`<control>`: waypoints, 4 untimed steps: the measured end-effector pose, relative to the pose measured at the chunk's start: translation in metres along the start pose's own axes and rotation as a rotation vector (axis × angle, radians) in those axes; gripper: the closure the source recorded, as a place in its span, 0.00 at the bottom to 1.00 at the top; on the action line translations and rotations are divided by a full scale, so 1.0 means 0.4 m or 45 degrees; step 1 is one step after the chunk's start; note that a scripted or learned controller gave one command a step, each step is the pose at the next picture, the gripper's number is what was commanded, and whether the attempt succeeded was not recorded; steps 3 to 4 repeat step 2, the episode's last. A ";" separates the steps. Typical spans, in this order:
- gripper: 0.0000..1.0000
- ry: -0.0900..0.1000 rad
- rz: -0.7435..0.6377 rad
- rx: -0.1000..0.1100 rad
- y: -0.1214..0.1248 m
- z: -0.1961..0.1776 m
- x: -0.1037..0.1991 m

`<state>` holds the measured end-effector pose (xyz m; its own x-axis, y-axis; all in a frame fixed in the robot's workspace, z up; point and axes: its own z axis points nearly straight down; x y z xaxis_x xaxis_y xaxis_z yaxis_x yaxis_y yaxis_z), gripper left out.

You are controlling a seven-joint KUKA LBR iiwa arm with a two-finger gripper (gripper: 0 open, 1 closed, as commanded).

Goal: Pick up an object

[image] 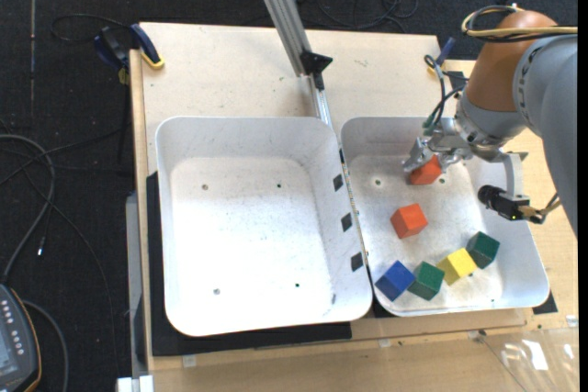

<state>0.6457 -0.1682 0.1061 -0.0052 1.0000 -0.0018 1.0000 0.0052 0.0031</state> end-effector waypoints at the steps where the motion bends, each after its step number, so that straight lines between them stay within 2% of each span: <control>1: 1.00 0.005 -0.006 -0.007 0.041 -0.237 0.229; 2: 1.00 0.006 -0.006 0.002 0.075 -0.223 0.440; 4: 1.00 0.006 -0.006 0.002 0.075 -0.223 0.440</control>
